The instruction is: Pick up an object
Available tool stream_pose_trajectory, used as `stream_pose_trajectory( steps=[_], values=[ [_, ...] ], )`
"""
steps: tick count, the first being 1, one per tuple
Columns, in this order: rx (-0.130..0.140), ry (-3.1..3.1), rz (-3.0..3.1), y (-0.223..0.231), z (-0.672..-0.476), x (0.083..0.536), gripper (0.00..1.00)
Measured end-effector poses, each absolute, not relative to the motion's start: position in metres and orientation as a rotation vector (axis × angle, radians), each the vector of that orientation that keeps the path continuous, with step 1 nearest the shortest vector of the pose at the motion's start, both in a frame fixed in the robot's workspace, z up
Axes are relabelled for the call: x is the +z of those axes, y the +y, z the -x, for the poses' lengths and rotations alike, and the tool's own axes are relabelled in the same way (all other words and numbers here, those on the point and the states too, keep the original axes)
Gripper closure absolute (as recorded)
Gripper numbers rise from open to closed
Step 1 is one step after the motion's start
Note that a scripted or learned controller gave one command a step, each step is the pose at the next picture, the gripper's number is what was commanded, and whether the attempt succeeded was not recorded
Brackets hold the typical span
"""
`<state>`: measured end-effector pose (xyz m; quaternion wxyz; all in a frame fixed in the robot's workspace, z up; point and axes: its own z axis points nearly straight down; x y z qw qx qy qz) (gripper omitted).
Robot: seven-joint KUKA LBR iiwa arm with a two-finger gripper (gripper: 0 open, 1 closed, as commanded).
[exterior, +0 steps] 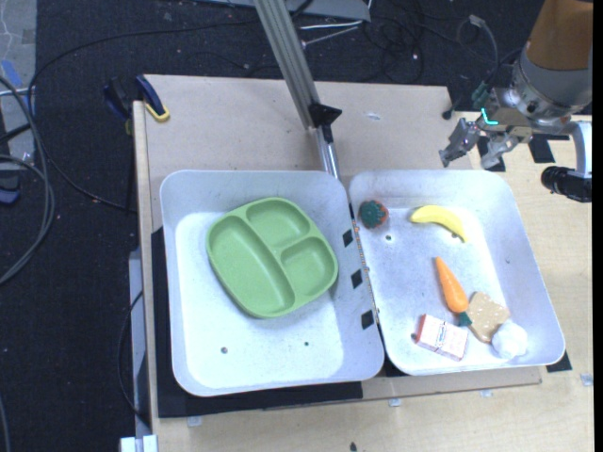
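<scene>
The right bin holds a yellow banana near its back, a small green and red ball at the back left, an orange carrot in the middle, a tan cracker-like piece, a white ball and a pink and white box toward the front. My gripper hangs above the bench just behind the right bin's back rim, open, with nothing between its fingers.
A green divided plate lies in the left bin. A slanted metal pole rises behind the bins. Dark cables lie on the floor to the left and at the back.
</scene>
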<state>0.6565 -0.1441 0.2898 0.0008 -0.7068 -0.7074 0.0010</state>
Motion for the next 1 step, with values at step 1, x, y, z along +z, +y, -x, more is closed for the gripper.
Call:
stream_pose_trajectory(
  steps=[1],
  values=[
    [0.000,-2.224,2.221,-0.1441,-0.6571,0.2916,0.00]
  ],
)
